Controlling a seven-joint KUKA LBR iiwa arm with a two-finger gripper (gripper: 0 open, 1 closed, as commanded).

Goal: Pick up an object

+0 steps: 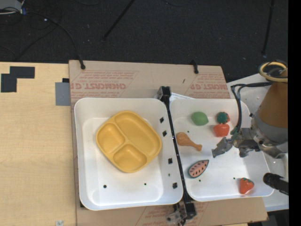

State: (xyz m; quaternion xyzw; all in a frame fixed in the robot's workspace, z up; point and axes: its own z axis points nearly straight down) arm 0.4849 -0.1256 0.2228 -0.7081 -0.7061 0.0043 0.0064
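While the arm (275,112) reaches in from the right edge, the gripper (225,147) hangs low over the right bin (254,192), right of centre frame. Can't tell whether the jaws are spread or closed; nothing visible between them. Right bin contents: chicken drumstick (188,141) just left of the gripper, watermelon slice (198,168) below it, green piece (199,118) and tomato (222,128) above, strawberry (246,185) lower right. Left bin (89,182) holds a yellow divided plate (128,141).
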